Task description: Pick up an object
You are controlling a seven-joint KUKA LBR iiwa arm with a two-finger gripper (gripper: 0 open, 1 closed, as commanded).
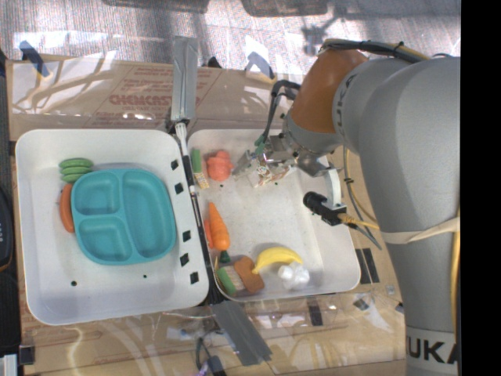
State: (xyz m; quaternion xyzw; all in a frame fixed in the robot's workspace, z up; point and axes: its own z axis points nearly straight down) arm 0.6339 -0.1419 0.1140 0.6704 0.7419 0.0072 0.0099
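My gripper [262, 167] hangs low over the back of the right bin [337, 249], under the arm's orange band. A small pale thing shows right at its tip; I cannot make out what it is or whether it is held. Just left of the gripper lies a salmon-pink toy [219, 165], with a small green piece [197, 161] beside it. An orange carrot [217, 225] lies along the bin's left wall. A yellow banana [278, 257], a white lump [294, 274] and a brown piece [246, 275] with a green bit sit at the front.
The left bin [31, 288] holds a teal divided tray [121, 214], a green pea pod [76, 167] and another orange carrot [66, 207]. A black cable fitting [321, 206] on the arm hangs over the right bin's right side. The divider [188, 202] separates the bins.
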